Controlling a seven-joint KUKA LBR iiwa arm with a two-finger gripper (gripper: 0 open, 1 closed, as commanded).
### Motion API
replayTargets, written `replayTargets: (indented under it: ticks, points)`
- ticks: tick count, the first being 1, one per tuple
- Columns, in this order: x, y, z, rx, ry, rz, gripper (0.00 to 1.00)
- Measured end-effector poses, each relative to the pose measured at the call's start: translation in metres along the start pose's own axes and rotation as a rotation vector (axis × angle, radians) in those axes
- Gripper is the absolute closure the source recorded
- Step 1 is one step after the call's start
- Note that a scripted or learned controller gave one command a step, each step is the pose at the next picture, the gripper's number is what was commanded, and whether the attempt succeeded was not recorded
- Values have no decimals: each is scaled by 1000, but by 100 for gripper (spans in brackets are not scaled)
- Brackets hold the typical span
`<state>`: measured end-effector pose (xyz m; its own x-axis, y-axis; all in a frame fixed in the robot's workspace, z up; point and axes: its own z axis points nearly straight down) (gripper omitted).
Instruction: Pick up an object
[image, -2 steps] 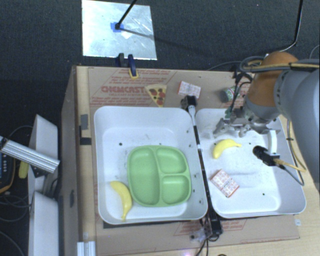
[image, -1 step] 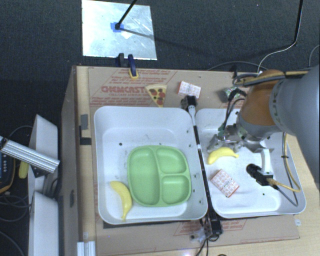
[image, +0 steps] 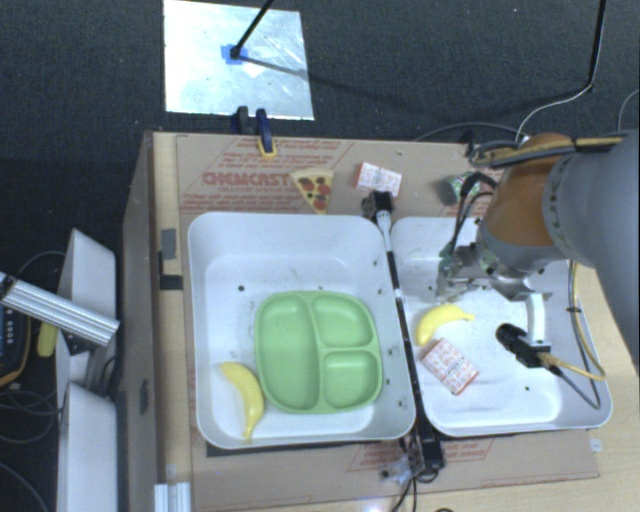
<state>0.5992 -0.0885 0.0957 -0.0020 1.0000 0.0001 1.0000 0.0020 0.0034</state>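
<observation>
In the right white bin (image: 575, 415), a smooth curved yellow banana (image: 441, 322) lies just above a flat red-and-white patterned packet (image: 449, 365), while the gripper (image: 455, 275) hangs just above the banana, its grip impossible to tell from this slanted angle.

The divided plate (image: 320, 352) is pale green. 2 bananas (image: 245, 397) (image: 441, 321) are yellow; the packet (image: 449, 366) is red-and-white checked.
</observation>
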Motion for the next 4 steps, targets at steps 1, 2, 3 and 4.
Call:
replayTargets:
  ticks: [1, 2, 3, 4]
  points:
    - [0, 0, 0, 0, 0, 0, 0]
    - [-43, -103, 11, 4, 0, 2, 0]
    - [-8, -111, -129, -2, 0, -1, 0]
    - [17, -112, -89, 3, 0, -1, 0]
